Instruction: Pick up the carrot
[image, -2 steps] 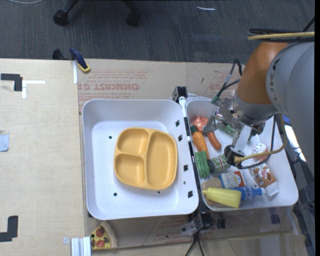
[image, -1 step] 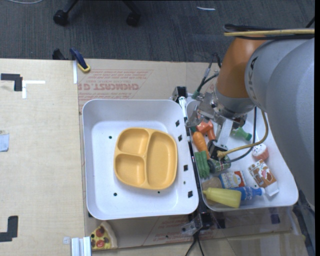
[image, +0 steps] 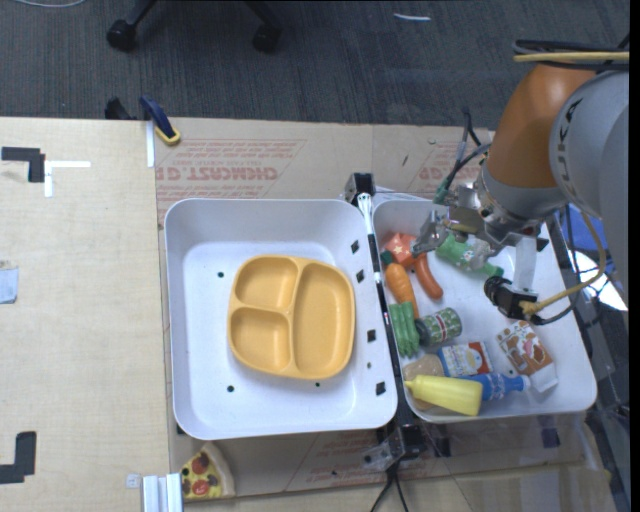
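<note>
**A:** Any writing you can read?

**B:** Only mirrored red print on the cardboard sheet (image: 262, 162) at twelve o'clock from the left bin (image: 190, 330); it seems to spell "CHEMCAST GP". The labels on the small can (image: 441, 326) and the two snack packets (image: 524, 353) are too small to make out.

**A:** And the carrot?

**B:** The carrot (image: 401, 283) lies in the right bin (image: 570, 385), close against its left wall. Its long axis runs roughly from eleven to five o'clock; I can't tell which end is the tip. A red sausage-like piece (image: 428, 276) lies just beside it at three o'clock.

**A:** The pincer?

**B:** The gripper (image: 436, 232) hangs above the bin's upper part, at about one o'clock from the carrot. Whether its pincer is apart or together, I cannot tell.
</note>
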